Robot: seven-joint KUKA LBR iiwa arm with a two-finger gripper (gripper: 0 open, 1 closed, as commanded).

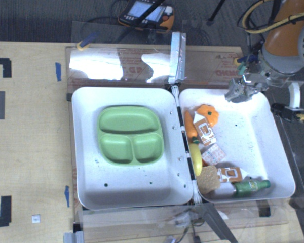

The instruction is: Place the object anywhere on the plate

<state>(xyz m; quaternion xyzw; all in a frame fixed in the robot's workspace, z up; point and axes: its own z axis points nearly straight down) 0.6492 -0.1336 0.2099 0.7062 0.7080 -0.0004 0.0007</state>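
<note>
A green plate (129, 134) with three compartments lies in the left bin (91, 176). The right bin (253, 135) holds a pile along its left and front sides: an orange (209, 113), a carrot (189, 125), an orange-and-white carton (204, 131), a banana (195, 158), a round brown cookie (209, 177), a second small carton (230, 174) and a green bottle (250, 186) lying on its side. My gripper (238, 92) hangs over the right bin's far right corner, apart from the pile. Nothing shows between its fingers.
A metal divider post (177, 57) stands at the back between the bins. A handheld controller (144, 12) lies beyond the bench. Bare bin floor lies right of the pile. Yellow cables (263, 9) loop around the arm at top right.
</note>
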